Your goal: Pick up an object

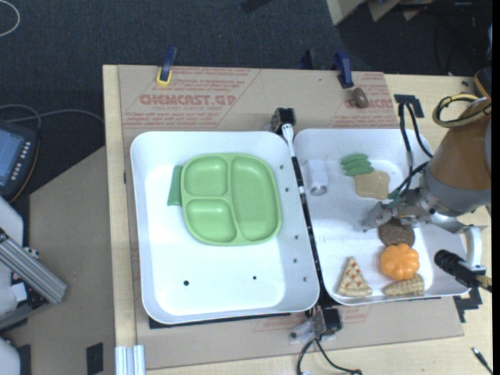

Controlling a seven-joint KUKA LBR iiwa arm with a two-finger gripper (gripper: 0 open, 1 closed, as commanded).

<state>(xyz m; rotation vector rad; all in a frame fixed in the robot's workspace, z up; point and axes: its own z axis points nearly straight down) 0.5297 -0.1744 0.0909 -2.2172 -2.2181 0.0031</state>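
Overhead slanted view of a table [125, 209] carrying two shallow white bins side by side, clamped at their shared edge so they stay put. The left bin [156, 272] holds a single green sectioned plate [231, 198], lying flat in the bin's upper half with what looks like a darker green piece tucked under its left edge. The right bin [332, 233] holds the small things — a grey cylinder [317, 176] near its upper left, a green pod-like piece [356, 163] and a tan slab [373, 184] just below it, a dark brown round piece [397, 232] at mid-right, an orange pumpkin-shaped toy [399, 262] just beneath that, a pizza-slice toy [353, 279] and a tan waffle-textured piece [404, 287] along the lower wall. The arm [465, 170] enters from the view's right and is angled down into the right bin, which places the claw [383, 213] low over the cluster, just above the dark brown round piece and just below the tan slab. How far the claw stands apart cannot be told here, and nothing is visible gripped in it. The likeliest candidate for the pick, judged by nearness, is the brown round piece, which rests on the bin floor; the task appears not yet accomplished.
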